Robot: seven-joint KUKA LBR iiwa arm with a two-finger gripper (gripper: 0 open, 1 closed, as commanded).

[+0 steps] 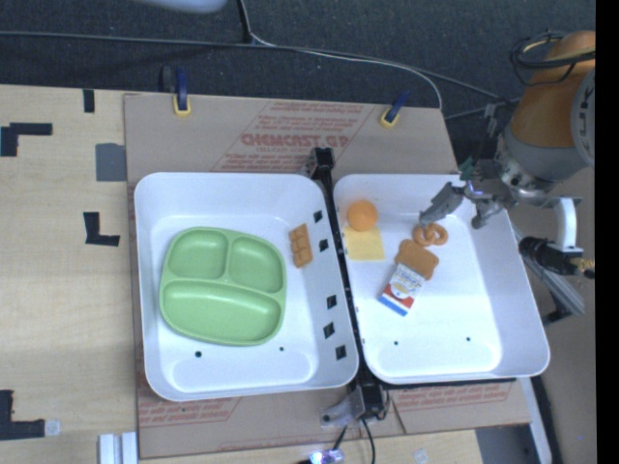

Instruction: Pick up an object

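**Approach under way, nothing gripped yet**

Evidently I had the arm in the approach step: the gripper (458,204) hung over the upper part of the right bin (513,288), its two fingers spread apart with nothing between them. One finger (437,204) pointed down toward the small pretzel (431,234), which lay just at its seven o'clock; the other finger (481,211) sat near the bin's far right wall.

Candidates for the pick were clustered in that bin. From the pretzel, a brown toast-shaped piece (417,257) lay touching it at about seven o'clock, and a small carton with red and blue print (401,290) lay just beyond, again at seven o'clock. A yellow cheese slice (365,246) lay at nine o'clock from the toast piece, with an orange ball (362,215) touching its top edge at twelve o'clock. In the left bin (184,375) sat a green divided plate (223,286), and a small orange waffle-like piece (301,246) lay at its two o'clock, near the divider.

My judgement was that the pretzel was the nearest target. The next move called for shifting the gripper toward seven o'clock so the fingers straddled it, descending to the bin floor, then closing. I judged the risk to be the toast piece crowding it, since a finger could land on that instead.
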